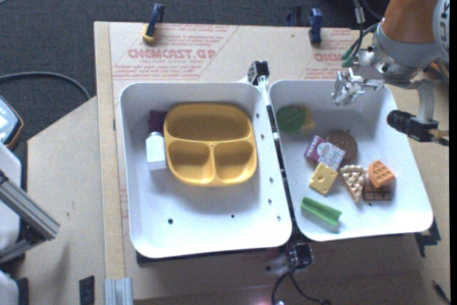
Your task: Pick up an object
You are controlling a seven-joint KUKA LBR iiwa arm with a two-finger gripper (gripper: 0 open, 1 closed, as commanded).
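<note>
Green block [320,213]: lying untouched in right bin [400,225].
Gripper [348,91]: released, hovering empty above bin.
Progress: nothing picked yet.

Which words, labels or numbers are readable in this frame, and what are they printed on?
"CHEMCAST GP": red print on the brown board under the bins, partly blurred.
Smaller red lines around it: too blurred to read.
Same print near the right bin: cut off.
Pink packet: label too small to read.
</note>
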